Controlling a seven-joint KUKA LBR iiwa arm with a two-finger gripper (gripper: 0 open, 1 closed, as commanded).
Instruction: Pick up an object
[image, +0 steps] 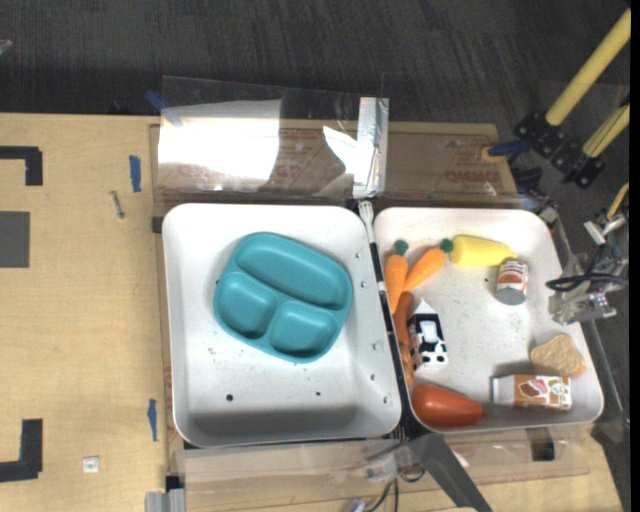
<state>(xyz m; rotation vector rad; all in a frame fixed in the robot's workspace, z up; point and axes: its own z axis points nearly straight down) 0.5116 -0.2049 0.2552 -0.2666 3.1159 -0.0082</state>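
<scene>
Two shallow white bins sit side by side on the plywood bench (80, 300), seen from above at a slant.

The left bin (180, 300) carries one thing, a teal divided plate (283, 295), lying flat near its middle and turned at an angle to the walls.

The right bin (480, 340) holds the things up for picking. Two orange carrots (425, 265) lie crossed near its far left corner, with a third carrot-like piece (403, 335) running down along the left wall. A yellow fruit (480, 250) rests by the far wall, and a small tin can (511, 281) stands just beside it, towards the middle. A black-and-white cow-patterned carton (430, 340) lies close to the left wall. A red pepper (447, 404) sits in the near left corner. A drink carton (532, 391) lies on its side by the near wall, with a tan biscuit (556, 354) just above it at the right wall.

Metal hardware with cables (585, 295) hangs over the right bin's right rim, too small to make out. The claw's state cannot be told from this spot.
</scene>
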